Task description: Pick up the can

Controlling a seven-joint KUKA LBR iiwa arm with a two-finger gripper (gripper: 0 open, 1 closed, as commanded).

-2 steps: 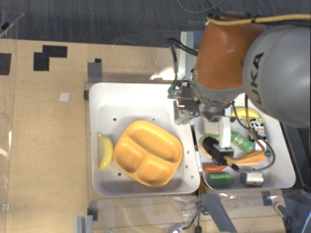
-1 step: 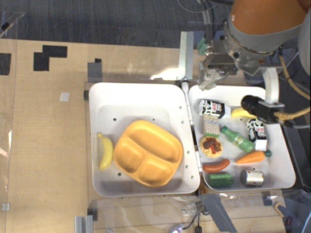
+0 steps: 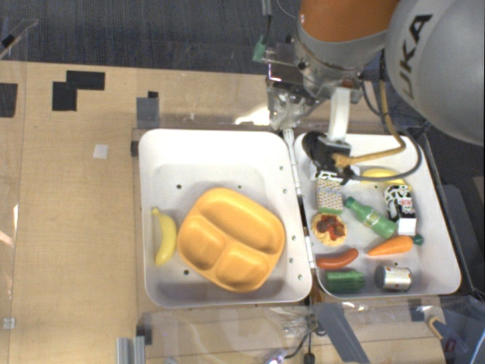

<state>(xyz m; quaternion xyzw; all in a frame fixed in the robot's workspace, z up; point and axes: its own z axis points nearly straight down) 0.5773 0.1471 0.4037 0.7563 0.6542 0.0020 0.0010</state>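
The can (image 3: 394, 277) is a short silver cylinder lying on its side in the front right corner of the right bin (image 3: 447, 268). My gripper (image 3: 286, 117) hangs under the grey and orange wrist, above the back rim where the two bins meet. It is far from the can, up and to the left of it in the view, with nothing seen held in it. The can lies apart from the arm, with a green vegetable (image 3: 345, 280) just to its left.
The right bin also holds a carrot (image 3: 392, 246), a green bottle (image 3: 369, 214), a red sausage (image 3: 336, 259), a pizza slice (image 3: 328, 227), a checkered box (image 3: 328, 193) and a black-and-white item (image 3: 398, 199). The left bin (image 3: 151, 158) holds a yellow sectioned plate (image 3: 227, 237) and a banana (image 3: 164, 236).
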